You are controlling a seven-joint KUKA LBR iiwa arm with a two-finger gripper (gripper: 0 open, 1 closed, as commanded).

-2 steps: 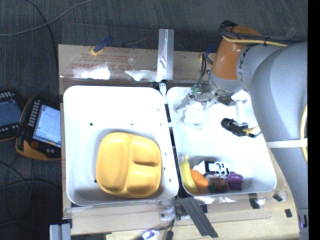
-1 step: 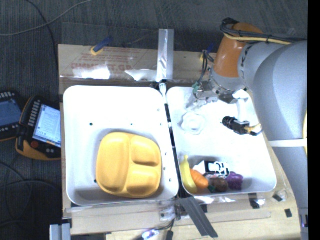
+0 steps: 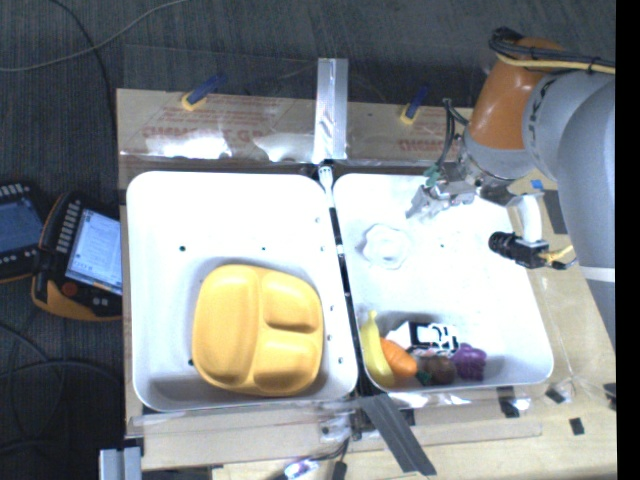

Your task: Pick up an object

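Arm (image 3: 560, 98): grey with an orange band, entering at 2 o'clock and reaching over the right bin's upper part.
Gripper (image 3: 428, 204): small metal-coloured tip poised above the right bin (image 3: 520, 298) near its 12 o'clock wall; nothing seen between it; whether it stands wide or narrow cannot be told.
Clear cup (image 3: 385, 243): a see-through, roundish item, faint against the white floor; just below and left of the gripper, apart from it.
Banana (image 3: 372, 348): yellow, curved, against the right bin's 7 o'clock corner.
Carrot-like piece (image 3: 398, 358): orange, touching the banana.
Black-and-white item (image 3: 433, 335): small, boxy, behind the cluster.
Brown item (image 3: 436, 369): dark, rounded, beside the orange piece.
Purple item (image 3: 470, 361): knobbly, at the cluster's 3 o'clock end.
Left bin (image 3: 160, 218): holds a yellow divided tray (image 3: 258, 328), face down, towards 6 o'clock.
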